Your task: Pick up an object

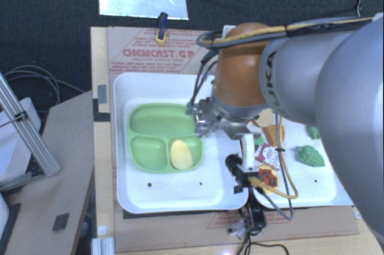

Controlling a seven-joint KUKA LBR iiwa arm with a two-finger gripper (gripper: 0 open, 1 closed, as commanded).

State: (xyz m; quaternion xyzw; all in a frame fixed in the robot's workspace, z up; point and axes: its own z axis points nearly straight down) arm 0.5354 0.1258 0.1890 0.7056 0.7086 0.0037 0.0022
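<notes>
now | tool (201, 119) at right edge of green tray (157, 120) | grip: cannot tell | yellow lump (181, 155) in tray's lower-right compartment

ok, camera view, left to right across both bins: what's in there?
green divided tray → yellow lump in the tray's near-right compartment → red-and-white packet → green leafy piece. The orange item is left out because it sits level with the packet.
</notes>
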